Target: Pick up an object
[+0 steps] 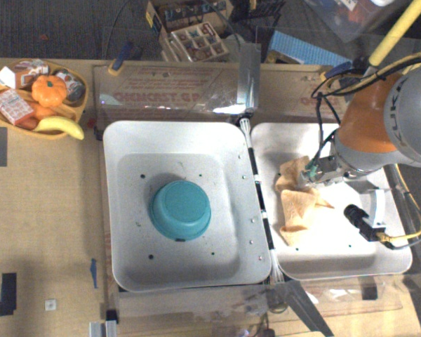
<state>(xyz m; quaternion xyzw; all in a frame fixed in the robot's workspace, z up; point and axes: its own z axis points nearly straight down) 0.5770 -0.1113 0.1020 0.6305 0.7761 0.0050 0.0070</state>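
A crumpled tan cloth (297, 202) lies in the right bin (337, 258), spread from its upper left toward the middle. My gripper (313, 175) is down low over the cloth's upper part, close to or touching it. A teal bowl (181, 209) sits upside down in the middle of the left bin (126, 153), far from the gripper.
A wooden dish (35, 104) with a toy pumpkin, a banana and small boxes stands at the far left, off the bins. Cardboard and clutter lie behind the bins. The arm with its orange band (368, 121) hangs over the right bin's upper right.
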